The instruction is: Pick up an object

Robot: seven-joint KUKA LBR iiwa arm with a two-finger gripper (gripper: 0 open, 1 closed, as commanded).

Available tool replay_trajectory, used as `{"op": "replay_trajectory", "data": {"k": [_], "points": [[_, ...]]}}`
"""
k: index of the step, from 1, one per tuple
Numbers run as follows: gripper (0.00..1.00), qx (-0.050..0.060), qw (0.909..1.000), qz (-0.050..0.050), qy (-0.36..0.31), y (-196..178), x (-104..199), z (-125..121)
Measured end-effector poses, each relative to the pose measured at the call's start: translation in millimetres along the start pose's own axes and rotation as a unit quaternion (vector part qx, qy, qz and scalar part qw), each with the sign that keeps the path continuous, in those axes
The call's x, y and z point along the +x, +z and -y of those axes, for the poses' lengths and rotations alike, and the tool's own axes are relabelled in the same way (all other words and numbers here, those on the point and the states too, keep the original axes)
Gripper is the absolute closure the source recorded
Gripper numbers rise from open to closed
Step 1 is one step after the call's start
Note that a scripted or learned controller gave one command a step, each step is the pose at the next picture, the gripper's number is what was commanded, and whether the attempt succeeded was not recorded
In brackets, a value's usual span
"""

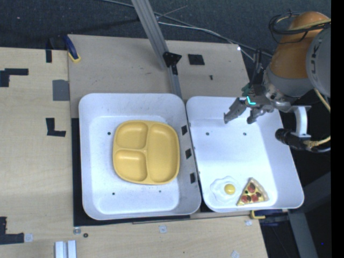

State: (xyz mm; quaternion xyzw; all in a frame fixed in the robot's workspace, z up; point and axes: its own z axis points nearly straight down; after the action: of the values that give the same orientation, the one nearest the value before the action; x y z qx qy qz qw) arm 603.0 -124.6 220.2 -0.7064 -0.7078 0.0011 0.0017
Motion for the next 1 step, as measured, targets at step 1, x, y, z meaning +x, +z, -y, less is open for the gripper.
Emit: {"op": "replay_trajectory", "data": {"k": [1], "points": [[0.0,-0.001,1.0,0.0,0.0,-0.9,0.0,-0.5]]}}
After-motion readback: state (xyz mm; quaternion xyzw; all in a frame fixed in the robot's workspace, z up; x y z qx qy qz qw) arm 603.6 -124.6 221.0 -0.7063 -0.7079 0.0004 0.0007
